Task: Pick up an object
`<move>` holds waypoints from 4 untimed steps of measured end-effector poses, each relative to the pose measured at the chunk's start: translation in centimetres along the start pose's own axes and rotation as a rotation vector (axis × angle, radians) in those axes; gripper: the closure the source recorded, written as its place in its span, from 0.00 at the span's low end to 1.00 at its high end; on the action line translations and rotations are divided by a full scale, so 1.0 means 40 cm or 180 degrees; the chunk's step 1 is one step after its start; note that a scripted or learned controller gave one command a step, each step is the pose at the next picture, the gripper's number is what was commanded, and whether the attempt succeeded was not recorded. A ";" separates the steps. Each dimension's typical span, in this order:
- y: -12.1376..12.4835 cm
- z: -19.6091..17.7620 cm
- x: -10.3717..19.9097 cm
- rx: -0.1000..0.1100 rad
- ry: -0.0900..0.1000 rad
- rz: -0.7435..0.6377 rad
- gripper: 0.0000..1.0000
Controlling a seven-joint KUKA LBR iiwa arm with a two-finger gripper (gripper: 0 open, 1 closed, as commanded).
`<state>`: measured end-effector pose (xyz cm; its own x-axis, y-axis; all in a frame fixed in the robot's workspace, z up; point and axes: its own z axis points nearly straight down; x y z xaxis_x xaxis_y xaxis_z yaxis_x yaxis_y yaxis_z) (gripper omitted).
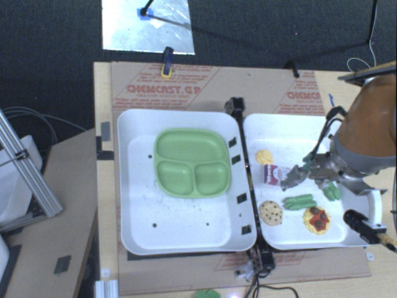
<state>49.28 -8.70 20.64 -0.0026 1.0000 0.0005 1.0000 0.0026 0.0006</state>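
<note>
The right bin (291, 126) holds several toy foods. A yellow piece (264, 156) lies near its left wall, with a red and white carton (271, 174) just below it. A cookie (271, 212), a green pea pod (299, 200) and a pizza slice (317, 219) lie along the front. A green lump (332, 192) sits partly under the arm. My gripper (291, 179) hangs low just right of the carton and above the pea pod, at or close to the carton's edge. I see nothing lifted in it.
The left bin (139, 228) holds a green divided plate (191, 163). A black divider with clips (245, 185) runs between the bins. The arm's orange and grey body (369, 129) covers the right bin's right side.
</note>
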 end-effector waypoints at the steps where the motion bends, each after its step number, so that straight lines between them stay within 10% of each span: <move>1: 0.091 0.145 -0.017 0.0002 -0.0002 0.0003 0.00; 2: 0.180 0.313 -0.024 0.0004 -0.0002 -0.0006 0.00; 3: 0.181 0.279 -0.024 -0.0009 -0.0001 0.0000 1.00; 4: 0.241 0.040 0.130 -0.0036 0.0004 -0.0028 1.00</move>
